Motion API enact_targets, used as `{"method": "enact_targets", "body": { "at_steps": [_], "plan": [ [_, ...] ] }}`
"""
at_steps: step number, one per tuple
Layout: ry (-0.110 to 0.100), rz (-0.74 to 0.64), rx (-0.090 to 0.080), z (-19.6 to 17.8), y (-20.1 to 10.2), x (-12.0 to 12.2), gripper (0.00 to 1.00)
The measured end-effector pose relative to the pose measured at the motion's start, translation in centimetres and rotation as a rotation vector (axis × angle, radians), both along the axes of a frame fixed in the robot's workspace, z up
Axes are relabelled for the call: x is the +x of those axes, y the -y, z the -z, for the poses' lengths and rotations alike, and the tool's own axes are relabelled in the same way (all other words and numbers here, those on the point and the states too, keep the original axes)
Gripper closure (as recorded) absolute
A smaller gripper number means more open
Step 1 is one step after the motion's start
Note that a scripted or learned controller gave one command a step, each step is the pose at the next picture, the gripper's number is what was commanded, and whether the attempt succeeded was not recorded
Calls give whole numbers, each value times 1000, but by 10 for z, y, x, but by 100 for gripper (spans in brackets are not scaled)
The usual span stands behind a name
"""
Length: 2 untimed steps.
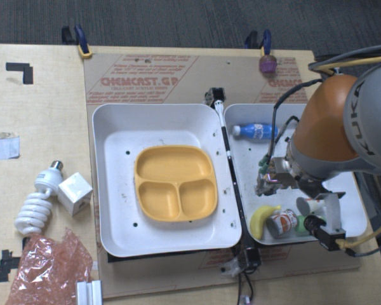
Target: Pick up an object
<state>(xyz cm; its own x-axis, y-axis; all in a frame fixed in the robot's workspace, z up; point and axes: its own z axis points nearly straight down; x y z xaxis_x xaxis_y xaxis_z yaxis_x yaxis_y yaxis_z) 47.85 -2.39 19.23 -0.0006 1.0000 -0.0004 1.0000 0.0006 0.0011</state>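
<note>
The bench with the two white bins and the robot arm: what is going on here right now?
A grey and orange robot arm reaches in over the right bin, its hand low among the things there. In that bin lie a blue bottle, a banana and a small can. The left bin holds a yellow divided tray. Nothing can be seen in the hand's grasp yet, so the pick is not done.
</note>
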Motion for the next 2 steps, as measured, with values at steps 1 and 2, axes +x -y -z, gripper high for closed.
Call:
{"method": "enact_targets", "body": {
  "at_steps": [1,2],
  "plan": [
    [0,0,0,0,0,0,0],
    [-1,1,0,25,71,-1,0]
  ]
}}
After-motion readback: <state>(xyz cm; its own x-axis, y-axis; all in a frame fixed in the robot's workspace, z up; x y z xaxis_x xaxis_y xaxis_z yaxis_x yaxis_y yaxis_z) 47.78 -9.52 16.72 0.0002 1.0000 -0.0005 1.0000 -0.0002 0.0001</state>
